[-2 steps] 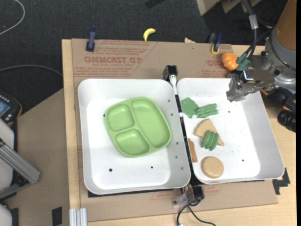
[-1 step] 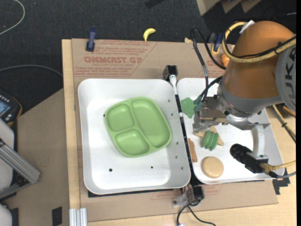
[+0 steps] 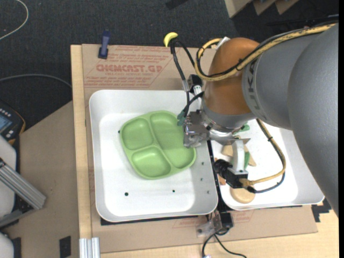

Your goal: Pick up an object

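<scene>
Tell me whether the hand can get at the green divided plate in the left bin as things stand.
Probably yes. The hand sits at the green divided plate's right edge, with nothing lying on the plate or between them in the left bin.

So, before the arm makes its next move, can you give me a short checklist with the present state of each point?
1. Gripper is over the left bin: ok.
2. Gripper is at the green divided plate's right edge: ok.
3. Fingers open or shut: cannot tell.
4. Plate held between the fingers: cannot tell.
5. Plate lies flat inside the bin: ok.
6. Objects in the right bin are identifiable: not ok, the arm hides most of them.
</scene>
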You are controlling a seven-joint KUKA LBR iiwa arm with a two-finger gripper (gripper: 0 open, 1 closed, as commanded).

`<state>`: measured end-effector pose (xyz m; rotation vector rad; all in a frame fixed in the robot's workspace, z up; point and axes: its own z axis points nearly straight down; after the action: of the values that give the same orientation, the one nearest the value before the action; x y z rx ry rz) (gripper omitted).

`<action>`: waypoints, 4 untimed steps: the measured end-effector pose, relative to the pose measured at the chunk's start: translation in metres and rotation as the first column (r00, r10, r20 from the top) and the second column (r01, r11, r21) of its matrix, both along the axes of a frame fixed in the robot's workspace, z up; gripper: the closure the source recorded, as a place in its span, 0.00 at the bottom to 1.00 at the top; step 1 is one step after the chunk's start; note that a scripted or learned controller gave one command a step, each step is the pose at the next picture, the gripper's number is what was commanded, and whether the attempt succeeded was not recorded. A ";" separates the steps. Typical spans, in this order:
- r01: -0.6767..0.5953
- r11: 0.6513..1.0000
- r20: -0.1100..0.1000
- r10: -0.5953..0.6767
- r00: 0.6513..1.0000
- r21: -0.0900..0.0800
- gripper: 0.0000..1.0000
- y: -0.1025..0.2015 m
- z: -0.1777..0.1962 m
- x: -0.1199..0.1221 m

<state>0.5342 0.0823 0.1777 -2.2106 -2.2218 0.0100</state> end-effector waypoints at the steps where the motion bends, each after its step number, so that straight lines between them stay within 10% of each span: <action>1: 0.000 1.000 0.028 0.000 1.000 0.005 1.00 0.018 0.165 -0.013; 2: 0.000 1.000 -0.004 0.000 1.000 -0.002 1.00 0.067 0.054 -0.031; 3: 0.003 1.000 0.030 -0.004 1.000 0.006 1.00 0.046 0.277 -0.038; 4: -0.002 1.000 -0.003 0.002 1.000 -0.003 1.00 0.109 0.157 -0.058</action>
<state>0.4765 0.1917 0.3347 -2.2085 -2.2243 0.0169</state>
